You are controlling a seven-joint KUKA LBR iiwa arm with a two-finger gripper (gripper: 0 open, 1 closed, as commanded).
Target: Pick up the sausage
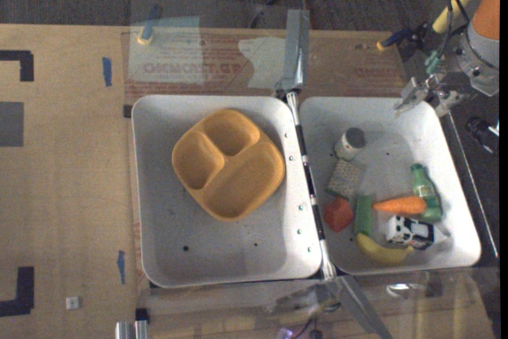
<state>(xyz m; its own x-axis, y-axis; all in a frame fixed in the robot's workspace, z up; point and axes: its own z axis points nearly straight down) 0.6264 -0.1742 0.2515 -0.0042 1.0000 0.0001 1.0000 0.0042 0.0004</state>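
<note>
An orange, tapered, sausage-shaped piece lies across the right part of the right bin. It rests against a green bottle and sits just above a white and blue carton. My gripper hangs over the bin's far right corner, well away from the orange piece and with nothing visibly in it. The arm's orange band is at the right edge.
The right bin also holds a small jar, a grey speckled block, a red piece, a green block and a banana. An orange divided plate sits in the left bin.
</note>
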